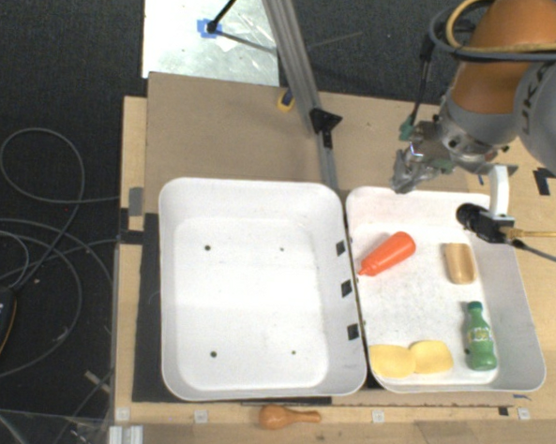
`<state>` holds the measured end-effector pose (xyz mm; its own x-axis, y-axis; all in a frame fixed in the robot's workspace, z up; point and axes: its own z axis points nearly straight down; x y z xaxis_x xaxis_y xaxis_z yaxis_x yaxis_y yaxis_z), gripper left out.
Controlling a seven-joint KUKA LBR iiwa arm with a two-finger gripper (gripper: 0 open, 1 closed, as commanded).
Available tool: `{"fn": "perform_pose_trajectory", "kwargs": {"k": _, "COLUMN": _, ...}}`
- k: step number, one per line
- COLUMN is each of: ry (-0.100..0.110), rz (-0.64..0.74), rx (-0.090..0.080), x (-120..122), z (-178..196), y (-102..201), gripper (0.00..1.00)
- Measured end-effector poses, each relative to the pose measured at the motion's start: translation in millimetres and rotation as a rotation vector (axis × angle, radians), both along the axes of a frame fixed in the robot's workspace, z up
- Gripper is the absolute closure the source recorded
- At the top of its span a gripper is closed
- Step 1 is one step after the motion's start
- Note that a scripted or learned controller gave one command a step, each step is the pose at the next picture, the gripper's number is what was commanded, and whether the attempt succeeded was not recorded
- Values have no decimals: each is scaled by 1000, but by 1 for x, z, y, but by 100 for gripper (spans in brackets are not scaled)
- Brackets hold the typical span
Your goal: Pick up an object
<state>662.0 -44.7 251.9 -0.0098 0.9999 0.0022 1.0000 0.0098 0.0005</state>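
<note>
Pincer (406,175): metal, dull grey, hanging over the far left corner of the right bin (422,296). Open or closed: cannot tell from this angle. Nothing seen gripped.

Right bin: shallow white plastic, rounded corners, faintly speckled floor. Five loose things lie in it.
- Orange carrot-shaped piece (388,254): smooth, glossy, tapered, lying at a slant near the bin's left edge. Nearest thing to the pincer, but apart from it.
- Tan block (459,263): matte, bread-like, rounded oblong, toward the far right side.
- Green bottle (479,337): small, shiny plastic with a pale label, lying along the right edge, cap toward the far edge.
- Two pale yellow discs (392,361) (431,356): flat, soft-edged, side by side and touching at the near edge, the left one in the near left corner.

Left bin (246,289): same white plastic, with a few dark specks on its floor. Black clips (346,288) sit along the seam between the two bins.

Worktop (227,129): brown board, matte. An orange-brown gourd-shaped piece (290,416) lies on it outside the bins, by the near edge.

A grey metal pole (301,68) slants down toward the far end of the seam, just left of the pincer. Off the worktop's left edge, thin cables (41,249) loop over dark carpet.
</note>
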Motion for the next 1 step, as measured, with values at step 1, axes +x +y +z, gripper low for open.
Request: {"fn": "perform_pose_trajectory", "kwargs": {"k": 1, "ry": 0, "rz": 0, "rx": 0, "x": -26, "z": 5, "y": 40, "gripper": 100}}
